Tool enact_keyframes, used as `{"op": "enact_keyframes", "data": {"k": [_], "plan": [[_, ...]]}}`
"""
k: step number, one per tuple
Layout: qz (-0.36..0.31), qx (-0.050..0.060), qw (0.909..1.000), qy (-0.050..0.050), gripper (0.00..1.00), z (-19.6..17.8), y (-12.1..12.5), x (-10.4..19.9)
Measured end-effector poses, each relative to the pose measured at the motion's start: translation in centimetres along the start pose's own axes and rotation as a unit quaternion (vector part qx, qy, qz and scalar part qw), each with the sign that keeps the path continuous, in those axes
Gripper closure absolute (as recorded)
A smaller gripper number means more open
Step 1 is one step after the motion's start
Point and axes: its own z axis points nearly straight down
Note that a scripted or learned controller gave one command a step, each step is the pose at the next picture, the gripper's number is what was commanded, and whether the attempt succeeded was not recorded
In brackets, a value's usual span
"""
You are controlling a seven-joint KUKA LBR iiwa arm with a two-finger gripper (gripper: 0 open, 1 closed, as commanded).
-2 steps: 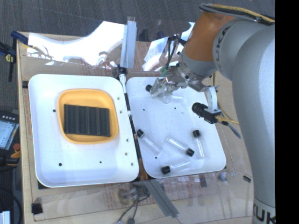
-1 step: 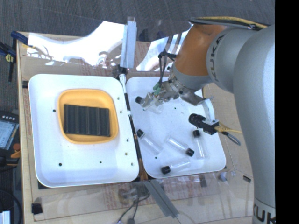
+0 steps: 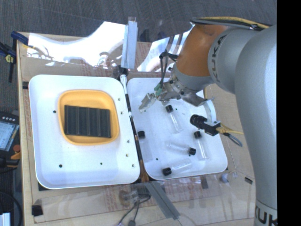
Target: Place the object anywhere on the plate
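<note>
- Gripper (image 3: pixel 146 100) hovers above the right bin (image 3: pixel 153 166), positioned to reach the capped vials (image 3: pixel 173 121); grip state cannot be determined.
- Yellow plate (image 3: pixel 70 98) sits in the left bin (image 3: pixel 42 168) as the target.

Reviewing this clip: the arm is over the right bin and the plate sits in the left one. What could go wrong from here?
1. The clear vials with black caps lie scattered and look slippery and hard to see, so a grasp may miss or roll one.
2. The gripper hangs near the divider between the bins; a carry could clip it.
3. The yellow plate has a ribbed dark insert; a vial could roll there.
</note>
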Motion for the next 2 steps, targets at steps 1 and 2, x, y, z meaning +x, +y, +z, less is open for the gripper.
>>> {"op": "enact_keyframes", "data": {"k": [1, 2], "plan": [[-0.169, 0.0, 0.9856, 0.0, 0.0, -0.9, 1.9, 6.7], [-0.212, -0.002, 0.9773, -0.001, 0.0, -0.9, 8.0, 13.0]]}}
